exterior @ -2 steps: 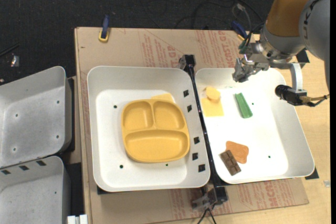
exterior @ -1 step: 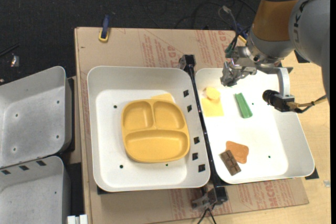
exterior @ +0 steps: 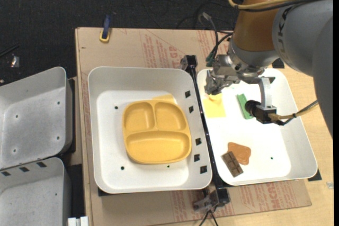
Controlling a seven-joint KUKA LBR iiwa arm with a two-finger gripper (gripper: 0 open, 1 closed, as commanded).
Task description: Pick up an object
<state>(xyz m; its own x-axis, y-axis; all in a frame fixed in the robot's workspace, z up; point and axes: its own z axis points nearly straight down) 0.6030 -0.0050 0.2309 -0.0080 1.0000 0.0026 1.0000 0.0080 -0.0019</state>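
Nearest in the right bin (exterior: 296,166) lie a brown block (exterior: 232,162) touching an orange-brown piece (exterior: 241,151); the left bin (exterior: 100,129) holds a yellow divided tray (exterior: 157,132). Further back in the right bin sit a yellow pad (exterior: 214,107) and a green piece (exterior: 243,106). The hand (exterior: 214,87) hangs over the pad's far edge; whether it is wide or narrow I cannot tell. This looks like the approach step: next it must descend squarely onto the pad and close
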